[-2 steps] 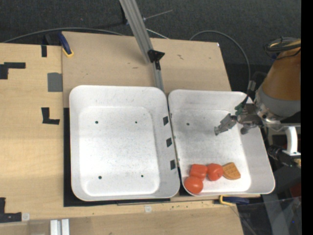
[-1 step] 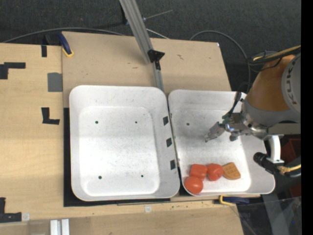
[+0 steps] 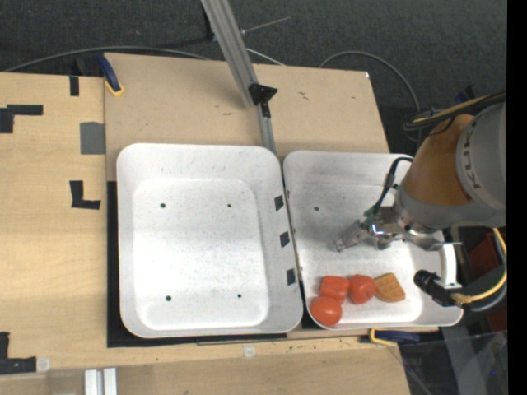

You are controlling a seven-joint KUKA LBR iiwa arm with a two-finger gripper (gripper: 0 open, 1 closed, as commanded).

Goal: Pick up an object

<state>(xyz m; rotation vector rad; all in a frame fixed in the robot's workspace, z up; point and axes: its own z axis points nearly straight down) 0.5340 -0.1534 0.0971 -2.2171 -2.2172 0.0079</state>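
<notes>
Tomatoes (image 3: 342,295) and a tan piece (image 3: 390,287) are crowding the right bin's (image 3: 329,179) near wall. You are seeing the gripper (image 3: 352,239) hovering just above them, pinching nothing; whether spread or pressed together, I cannot tell.

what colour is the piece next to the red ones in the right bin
Orange-tan piece, seen best in the camera view.
</notes>
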